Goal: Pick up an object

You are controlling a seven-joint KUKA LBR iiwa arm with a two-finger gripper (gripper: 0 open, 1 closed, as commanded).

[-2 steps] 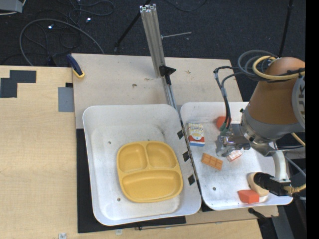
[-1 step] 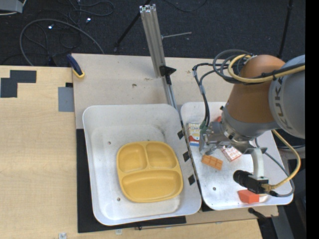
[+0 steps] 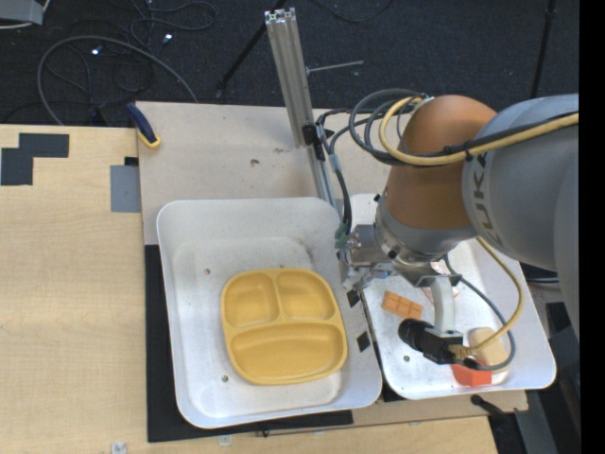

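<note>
Here, the small orange waffle-patterned piece [image 3: 402, 305] lies flat in the right bin [image 3: 531, 362], toward the bin's 10 o'clock corner. It lies loose on the white floor, and nothing grips it. The gripper [image 3: 357, 270] hangs just at the piece's 10 o'clock, over the seam where the 2 bins meet. The wrist above hides it, so I cannot tell whether the jaws stand wide or narrow. No object shows between them.

At 4 o'clock from the orange piece, near the bin's lower rim, sit a pale beige rounded object [image 3: 488, 341] and a red object [image 3: 473, 375]. The 2 are close together, the red one at the beige one's 7 o'clock; whether they touch is unclear.

The left bin [image 3: 189, 253] holds 1 yellow divided plate [image 3: 284, 324] with 3 compartments: 2 small ones on its 12 o'clock side and 1 long one on its 6 o'clock side. It rests flat, toward the bin's 4 o'clock corner.

The grey arm [image 3: 529, 187] comes in from 3 o'clock, its orange band [image 3: 435, 159] above the wrist. An aluminium post [image 3: 293, 74] rises at 12 o'clock from the gripper. A pale wooden table [image 3: 66, 301] lies at 9 o'clock from the bins.
</note>
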